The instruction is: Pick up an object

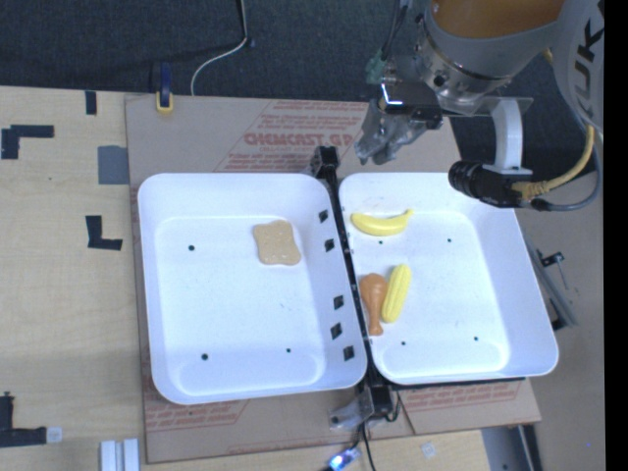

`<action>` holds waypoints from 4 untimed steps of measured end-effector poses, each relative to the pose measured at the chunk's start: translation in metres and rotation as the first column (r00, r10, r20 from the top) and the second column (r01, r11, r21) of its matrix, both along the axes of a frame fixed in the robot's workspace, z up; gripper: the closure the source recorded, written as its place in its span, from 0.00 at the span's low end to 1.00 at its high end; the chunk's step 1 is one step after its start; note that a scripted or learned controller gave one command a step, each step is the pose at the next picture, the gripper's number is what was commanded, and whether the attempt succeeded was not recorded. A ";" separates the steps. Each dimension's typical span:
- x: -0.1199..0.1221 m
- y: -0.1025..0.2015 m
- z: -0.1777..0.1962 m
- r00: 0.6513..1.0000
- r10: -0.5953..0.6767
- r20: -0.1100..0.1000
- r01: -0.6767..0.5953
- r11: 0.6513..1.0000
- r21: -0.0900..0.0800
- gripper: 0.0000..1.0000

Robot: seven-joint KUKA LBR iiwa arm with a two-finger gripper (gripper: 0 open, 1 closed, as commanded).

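Gripper [378, 150] hangs over far rim of right bin [510, 292], near divider; nothing between fingers, but cannot tell whether they stand apart or together.

Right bin holds banana [381, 223] at far left, corn cob [395, 293] just beside carrot [372, 302] against left wall. Left bin [167, 292] holds bread slice [277, 242].

Risks, as judged: descent here strikes rim or divider; corn and carrot touching, so fingers may nudge both or pinch none; banana curve may roll out.

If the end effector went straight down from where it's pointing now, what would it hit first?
Most likely the far rim of the right bin, near the divider. The end effector hangs above that edge, with the banana nearer the camera. Depth is hard to judge from this slant.
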State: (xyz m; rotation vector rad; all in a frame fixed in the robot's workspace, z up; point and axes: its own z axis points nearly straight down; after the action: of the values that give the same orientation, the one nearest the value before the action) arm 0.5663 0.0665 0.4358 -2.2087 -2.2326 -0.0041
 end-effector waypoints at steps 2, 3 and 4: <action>-0.083 0.128 0.102 1.000 -0.001 0.003 0.001 1.000 0.001 1.00; -0.016 0.168 0.020 1.000 -0.007 -0.011 0.007 1.000 -0.007 1.00; -0.067 0.167 0.088 1.000 -0.006 0.004 0.006 1.000 0.001 1.00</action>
State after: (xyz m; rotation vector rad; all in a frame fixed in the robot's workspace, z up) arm 0.4988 0.2339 0.5237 -2.2164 -2.2278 -0.0093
